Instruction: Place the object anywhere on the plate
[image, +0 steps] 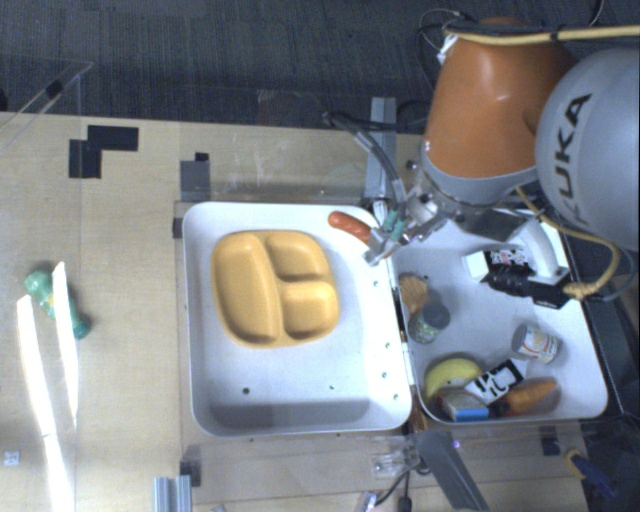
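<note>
A yellow sectioned plate (273, 285) lies upside-left in the left white bin (300, 405), toward its upper left. A red-orange sausage-shaped object (349, 226) hangs at the bin's upper right corner, just above and right of the plate's edge. My gripper (384, 238) sits right beside it, with its fingers against the sausage's right end. The big grey and orange arm covers the upper part of the right bin.
The right bin (590, 395) holds a brown piece (413, 292), a small grey-green jar (431, 321), a tin can (537, 343), a yellow banana-like fruit (452, 374), an orange item (528, 395) and black-and-white packets (498, 381). A green toy (42, 288) lies on the bench at far left.
</note>
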